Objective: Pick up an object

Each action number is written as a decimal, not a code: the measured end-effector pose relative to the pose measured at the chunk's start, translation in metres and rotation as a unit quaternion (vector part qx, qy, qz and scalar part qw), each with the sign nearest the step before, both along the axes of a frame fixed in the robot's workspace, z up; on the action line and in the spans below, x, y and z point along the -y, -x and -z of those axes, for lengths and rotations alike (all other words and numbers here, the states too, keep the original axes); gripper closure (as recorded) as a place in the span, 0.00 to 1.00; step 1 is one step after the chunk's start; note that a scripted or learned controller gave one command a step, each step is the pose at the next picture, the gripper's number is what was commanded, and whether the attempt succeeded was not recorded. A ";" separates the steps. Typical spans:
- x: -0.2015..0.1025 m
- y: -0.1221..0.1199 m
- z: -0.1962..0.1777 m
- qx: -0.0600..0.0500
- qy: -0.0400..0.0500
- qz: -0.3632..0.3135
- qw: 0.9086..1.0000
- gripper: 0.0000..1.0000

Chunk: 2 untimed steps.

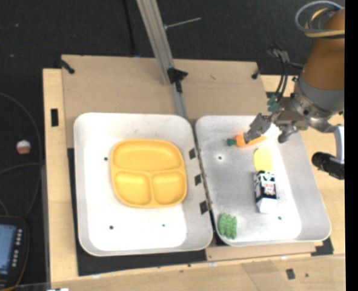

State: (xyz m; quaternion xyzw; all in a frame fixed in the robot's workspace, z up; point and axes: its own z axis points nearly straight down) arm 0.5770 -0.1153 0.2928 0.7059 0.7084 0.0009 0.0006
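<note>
In the right bin (pixel 300 223) lie several small items. An orange toy carrot (pixel 249 140) with a green end rests near the bin's far edge. A pale yellow piece (pixel 263 159) lies just in front of it. Closer still is a black-and-white carton (pixel 265 191), and a green broccoli-like toy (pixel 228 225) sits in the near left corner. My gripper (pixel 272 130) hangs over the bin's far edge, just above and right of the carrot. It is open, with its fingers spread and nothing between them.
The left bin (pixel 94 223) holds a yellow divided plate (pixel 148 172). A grey metal rail (pixel 160 41) slants down from the top to the gap between the bins. The arm's orange band (pixel 324 59) fills the upper right.
</note>
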 end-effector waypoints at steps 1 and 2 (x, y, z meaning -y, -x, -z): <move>0.000 0.000 0.000 0.000 0.000 0.000 1.000 0.00; 0.007 0.009 0.052 -0.002 0.001 0.002 1.000 0.00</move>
